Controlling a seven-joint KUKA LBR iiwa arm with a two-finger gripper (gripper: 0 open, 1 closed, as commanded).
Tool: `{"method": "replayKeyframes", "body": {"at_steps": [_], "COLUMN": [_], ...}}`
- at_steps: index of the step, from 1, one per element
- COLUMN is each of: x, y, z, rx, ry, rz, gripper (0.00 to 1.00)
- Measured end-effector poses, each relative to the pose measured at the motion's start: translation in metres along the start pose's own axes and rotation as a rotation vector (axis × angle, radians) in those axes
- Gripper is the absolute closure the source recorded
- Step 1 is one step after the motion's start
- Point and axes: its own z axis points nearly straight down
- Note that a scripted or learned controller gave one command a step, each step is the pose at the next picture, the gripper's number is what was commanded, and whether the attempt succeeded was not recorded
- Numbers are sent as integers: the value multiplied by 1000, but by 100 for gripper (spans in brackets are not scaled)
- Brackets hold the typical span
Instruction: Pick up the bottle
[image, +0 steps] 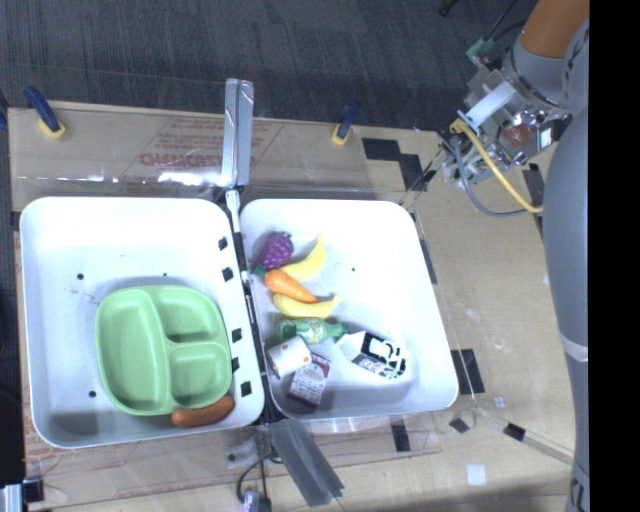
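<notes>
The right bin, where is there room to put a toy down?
The right bin has bare floor along its right side and top corner. Its left and bottom are crowded: grapes, banana, carrot, bottle. In the left bin, there's room above the green tray.

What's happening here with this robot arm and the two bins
A grey robot arm reaches in from the right, its gripper up beyond the far right corner of the right bin, touching nothing. The bottle it should pick up lies near that bin's front among a banana, carrot and grapes. The left bin has a green tray.
</notes>
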Motion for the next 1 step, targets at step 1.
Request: {"method": "replayKeyframes", "body": {"at_steps": [1], "x": [2], "y": [8], "z": [-38], "rx": [1], "ry": [0], "rz": [125], "gripper": [100]}}
